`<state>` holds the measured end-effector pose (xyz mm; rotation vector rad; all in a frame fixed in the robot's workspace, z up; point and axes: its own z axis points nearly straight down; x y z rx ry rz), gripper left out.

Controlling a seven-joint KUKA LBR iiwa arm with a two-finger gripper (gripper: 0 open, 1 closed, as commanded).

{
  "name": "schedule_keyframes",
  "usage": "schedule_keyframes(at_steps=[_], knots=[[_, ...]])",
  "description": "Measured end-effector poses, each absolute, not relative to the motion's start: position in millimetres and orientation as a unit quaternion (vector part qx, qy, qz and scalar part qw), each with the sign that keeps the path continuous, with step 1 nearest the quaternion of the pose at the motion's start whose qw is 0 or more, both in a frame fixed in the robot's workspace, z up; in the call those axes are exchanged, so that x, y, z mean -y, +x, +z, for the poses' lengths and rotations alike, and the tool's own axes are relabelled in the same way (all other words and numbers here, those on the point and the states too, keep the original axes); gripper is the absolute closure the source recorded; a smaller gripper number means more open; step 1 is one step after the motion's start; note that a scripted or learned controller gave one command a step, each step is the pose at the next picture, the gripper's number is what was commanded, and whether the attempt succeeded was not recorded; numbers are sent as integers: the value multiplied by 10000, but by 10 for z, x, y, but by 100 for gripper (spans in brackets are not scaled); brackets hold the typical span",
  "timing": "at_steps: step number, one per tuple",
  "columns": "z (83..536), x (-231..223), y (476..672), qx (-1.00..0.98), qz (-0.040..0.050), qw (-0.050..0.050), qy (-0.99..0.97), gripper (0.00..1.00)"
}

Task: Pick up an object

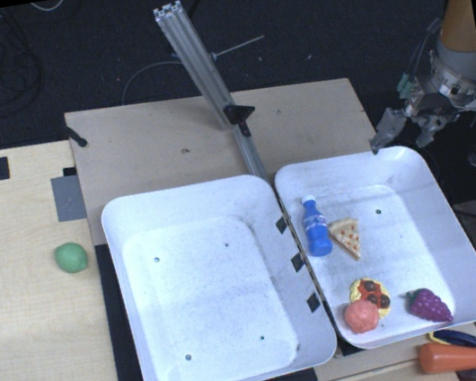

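The right bin (420,189) holds a blue bottle (316,227) near its left wall, with a pizza slice (347,237) just right of it. Along the front lie a red round fruit (361,316), a small yellow and red item (370,293) touching it, and a bunch of purple grapes (429,305). My gripper (403,134) hangs over the bin's far right corner, well apart from all of them. Its two dark fingers are spread and nothing sits between them.
The left bin (201,292) sits beside the right one. A green ball (72,257) rests on the bench to the far left. An orange carrot-like toy (450,357) lies outside the right bin's front edge. A metal rail (210,80) slants away behind the bins.
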<state>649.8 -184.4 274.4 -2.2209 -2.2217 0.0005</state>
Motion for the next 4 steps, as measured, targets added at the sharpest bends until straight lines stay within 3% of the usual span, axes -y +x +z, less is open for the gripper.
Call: schedule_keyframes(at_steps=[3,4], knots=[[1141,1778,6477,7072,13,19,-7070,0],[1271,1784,6490,7071,-1,-4,-7071,100]])
